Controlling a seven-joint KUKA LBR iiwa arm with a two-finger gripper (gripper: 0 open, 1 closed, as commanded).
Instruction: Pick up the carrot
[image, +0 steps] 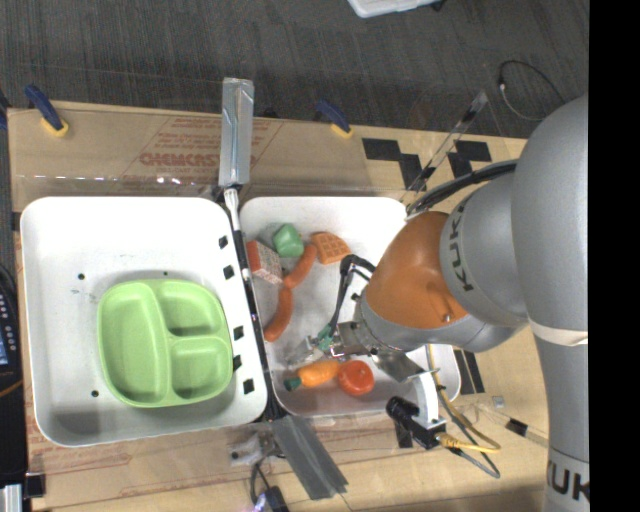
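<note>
Two white bins (40, 300) shared the bench. We saw the carrot (318, 375) lying left-right just near of our gripper (335, 343). Its grip state we could not tell.

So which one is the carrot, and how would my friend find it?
Look in the right white bin, the one without the green plate. Go to its near edge, just under the grey and orange arm. The carrot lies there on its side, orange with a little green tip at its left end, right beside a round red tomato; the long sausage farther up is redder and curved.
</note>
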